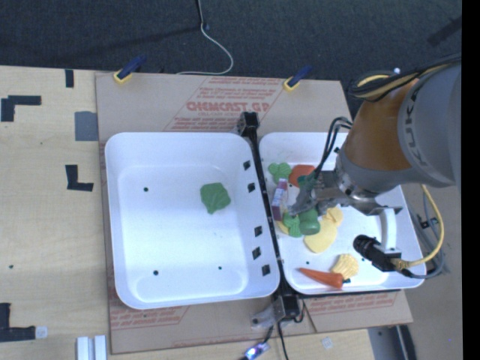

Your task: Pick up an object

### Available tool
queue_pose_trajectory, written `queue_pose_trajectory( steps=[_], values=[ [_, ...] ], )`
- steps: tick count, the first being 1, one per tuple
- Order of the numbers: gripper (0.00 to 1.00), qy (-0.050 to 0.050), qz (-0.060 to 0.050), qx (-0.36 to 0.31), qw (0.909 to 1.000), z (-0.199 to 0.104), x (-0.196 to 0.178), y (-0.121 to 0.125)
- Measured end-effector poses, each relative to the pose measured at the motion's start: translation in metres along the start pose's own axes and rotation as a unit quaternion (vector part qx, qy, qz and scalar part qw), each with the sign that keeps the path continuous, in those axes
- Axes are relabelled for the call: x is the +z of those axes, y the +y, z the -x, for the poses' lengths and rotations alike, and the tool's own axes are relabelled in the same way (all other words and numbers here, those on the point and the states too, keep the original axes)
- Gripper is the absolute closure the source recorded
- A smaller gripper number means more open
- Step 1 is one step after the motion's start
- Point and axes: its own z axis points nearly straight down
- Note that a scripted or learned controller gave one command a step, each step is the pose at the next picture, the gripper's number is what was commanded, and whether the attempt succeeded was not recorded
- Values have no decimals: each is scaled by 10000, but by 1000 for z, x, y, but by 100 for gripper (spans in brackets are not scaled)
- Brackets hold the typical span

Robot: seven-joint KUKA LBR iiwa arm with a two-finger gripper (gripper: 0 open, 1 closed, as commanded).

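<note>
Grey arm (397, 137) hides much of right bin (409, 238); gripper (306, 201) (grip state unclear) among toys.

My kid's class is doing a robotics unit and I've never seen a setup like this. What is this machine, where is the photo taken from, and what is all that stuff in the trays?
This is a single photo from a fixed camera above a bench, looking down at a slant. The big grey and orange shape is a robot arm reaching in from the right. Its claw is lowered into the right white bin, over a pile of small toy foods: green pieces, a yellow piece, a carrot and a pale yellow piece. The left white bin holds one green leafy toy. I cannot tell whether the claw has gripped anything.
</note>
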Motion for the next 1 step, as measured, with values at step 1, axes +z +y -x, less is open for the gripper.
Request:
queue_pose_trajectory(
  steps=[1],
  values=[
    [100, 10, -15, -3, 10000, -62, -54, 3]
  ],
)
